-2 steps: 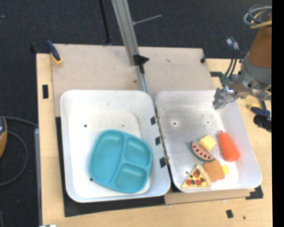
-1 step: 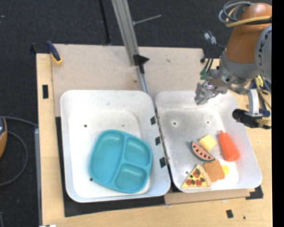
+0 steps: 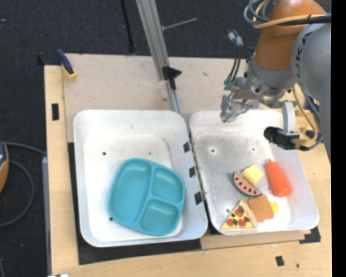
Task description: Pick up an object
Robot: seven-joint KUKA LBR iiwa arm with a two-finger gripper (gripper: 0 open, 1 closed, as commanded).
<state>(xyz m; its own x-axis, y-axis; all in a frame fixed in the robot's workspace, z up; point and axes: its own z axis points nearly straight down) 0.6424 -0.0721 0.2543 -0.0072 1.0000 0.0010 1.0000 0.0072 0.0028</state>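
Arm's in from the right, orange band [image 3: 288,33] up high, and the pincer [image 3: 229,113] hangs over the far rim of the right bin [image 3: 219,154], nothing between its fingers that I can see; whether they're spread or closed, I can't tell from here. The toys sit well apart from it, bunched in that bin's near right corner: a watermelon slice [image 3: 244,183], a yellow block [image 3: 254,173] touching it, an orange carrot [image 3: 278,179] just to the right, a brown toast [image 3: 260,208] below, and a pizza slice [image 3: 240,218] at the near edge. Left bin [image 3: 98,131] holds a blue divided plate [image 3: 148,196], lying flat. Both bins rest side by side on the desk [image 3: 104,85]
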